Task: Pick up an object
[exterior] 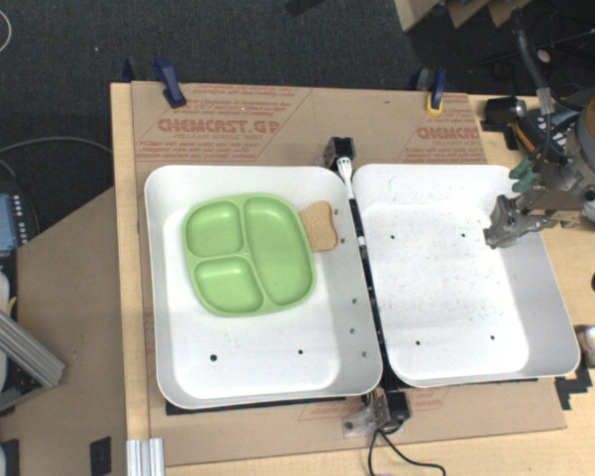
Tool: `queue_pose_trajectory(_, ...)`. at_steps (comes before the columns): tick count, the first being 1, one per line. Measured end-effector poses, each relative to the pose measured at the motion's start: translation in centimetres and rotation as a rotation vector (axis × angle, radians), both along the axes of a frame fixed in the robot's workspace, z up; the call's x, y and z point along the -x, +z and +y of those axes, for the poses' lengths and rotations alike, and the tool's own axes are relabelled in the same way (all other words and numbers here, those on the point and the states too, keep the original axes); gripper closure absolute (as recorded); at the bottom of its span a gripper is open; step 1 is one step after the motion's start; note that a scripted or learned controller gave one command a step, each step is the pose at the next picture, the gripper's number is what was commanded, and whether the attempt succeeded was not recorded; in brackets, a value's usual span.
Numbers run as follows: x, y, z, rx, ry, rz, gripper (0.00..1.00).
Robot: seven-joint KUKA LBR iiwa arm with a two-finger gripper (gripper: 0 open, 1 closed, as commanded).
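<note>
Gripper: the grey two-finger gripper is hanging over the right edge of the right shallow white plastic bin, reaching in from the right side of the bench. Whether its tips are spread or pressed together, I cannot tell from where I am standing; nothing is showing between them.

Arm: the grey arm is leaning in just behind the gripper, up and to its right, crossing the bin's rim.

Right bin: it is lying under and to the left of the gripper, its floor showing dark specks.

Left bin: the second shallow white plastic bin is sitting well to the gripper's left, touching the right bin along the middle seam.

Plate: a light green plastic plate with three compartments is resting in the left bin's upper half, far from the gripper.

Tan piece: a small tan, toast-shaped flat object is lying against the plate's upper right edge, on the side nearer the gripper yet still well apart from it.

Board: a brown cardboard sheet with red print is lying beneath both bins.
</note>
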State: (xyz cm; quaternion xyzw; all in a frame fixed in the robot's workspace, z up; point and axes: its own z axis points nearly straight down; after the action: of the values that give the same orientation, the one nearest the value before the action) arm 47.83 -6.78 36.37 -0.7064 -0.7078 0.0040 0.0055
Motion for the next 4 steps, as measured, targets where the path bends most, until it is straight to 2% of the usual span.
queue_pose_trajectory(1, -2.5, 4.5, -5.2, 0.006, -0.006, -0.020, 1.00)
queue_pose_trajectory(2, 0.0, -3.3, -2.6, 0.000, -0.002, -0.005, 1.00)
queue_pose_trajectory(3, -3.5, 5.9, -6.1, 0.007, -0.004, -0.027, 1.00)
queue_pose_trajectory(4, -1.7, -1.1, -2.9, 0.000, 0.001, -0.006, 1.00)
